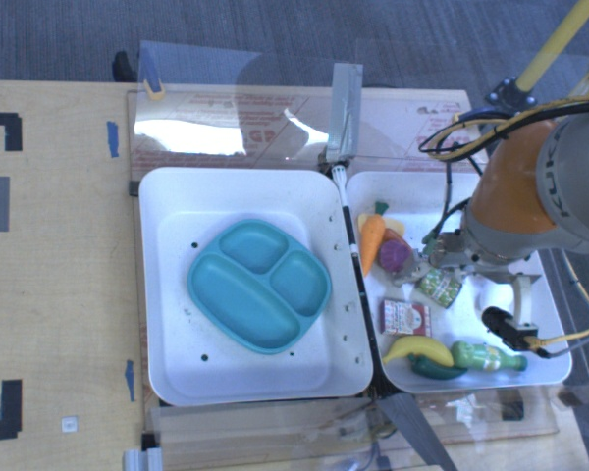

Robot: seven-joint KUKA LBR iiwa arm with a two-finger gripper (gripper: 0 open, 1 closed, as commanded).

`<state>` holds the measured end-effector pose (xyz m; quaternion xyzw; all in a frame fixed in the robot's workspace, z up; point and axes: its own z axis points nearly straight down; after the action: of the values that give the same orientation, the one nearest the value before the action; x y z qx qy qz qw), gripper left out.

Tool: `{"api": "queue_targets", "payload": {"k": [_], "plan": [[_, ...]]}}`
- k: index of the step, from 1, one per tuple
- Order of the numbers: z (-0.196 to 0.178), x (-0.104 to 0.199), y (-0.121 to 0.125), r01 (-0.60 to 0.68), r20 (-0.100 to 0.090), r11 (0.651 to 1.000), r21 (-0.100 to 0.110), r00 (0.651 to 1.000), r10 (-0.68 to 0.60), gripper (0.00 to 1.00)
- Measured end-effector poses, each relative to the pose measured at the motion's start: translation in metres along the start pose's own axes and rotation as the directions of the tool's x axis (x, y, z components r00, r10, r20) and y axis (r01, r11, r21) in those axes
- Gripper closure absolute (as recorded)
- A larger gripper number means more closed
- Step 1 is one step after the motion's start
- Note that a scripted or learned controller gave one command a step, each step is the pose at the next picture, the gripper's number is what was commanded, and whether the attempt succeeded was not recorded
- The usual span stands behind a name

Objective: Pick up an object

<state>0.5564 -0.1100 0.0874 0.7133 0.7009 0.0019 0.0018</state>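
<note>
The right bin (555, 351) holds several small items. An orange carrot (371, 239) lies at its left, touching a purple round item (395, 254). A green-and-white packet (438, 288) lies in the middle, with a red-and-white box (404, 316) below it. Along the front lie a yellow banana (418, 347), a dark green vegetable (435, 367) and a light green bottle (487, 357). My gripper (440, 256) reaches down into this bin, just above the packet and right of the purple item. The arm's grey and orange wrist (510, 199) hides the bin's right middle.
The left bin (167, 361) carries a teal divided plate (260, 285). A metal divider (346, 116) and a clear sheet stand behind the bins. Black and yellow cables (471, 130) loop off the arm at upper right.
</note>
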Motion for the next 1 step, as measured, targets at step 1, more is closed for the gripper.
{"api": "queue_targets", "payload": {"k": [1], "plan": [[-0.0135, -0.0008, 0.0033, -0.002, 0.002, 1.000, -0.011, 1.000, 0.002, 1.00]]}}
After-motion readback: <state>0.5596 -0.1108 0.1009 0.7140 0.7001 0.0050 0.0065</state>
